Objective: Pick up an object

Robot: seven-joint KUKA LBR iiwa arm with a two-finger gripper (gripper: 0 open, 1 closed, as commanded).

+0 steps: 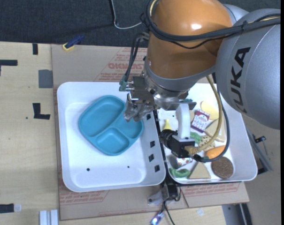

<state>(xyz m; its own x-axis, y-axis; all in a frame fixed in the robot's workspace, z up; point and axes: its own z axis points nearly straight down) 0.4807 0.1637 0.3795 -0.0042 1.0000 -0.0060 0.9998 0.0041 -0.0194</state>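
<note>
Orange wrist [188, 32] above bins, tool [134, 109] at blue tray [109, 125] right edge, grip unclear

From my seat, the bench [19, 125] wears a sheet of brown cardboard [85, 62], and two white bins sit on it touching side by side. The left bin [69, 139] spreads left of and below the claw [134, 109]; the right bin [242, 168] lies to the claw's right.
</note>
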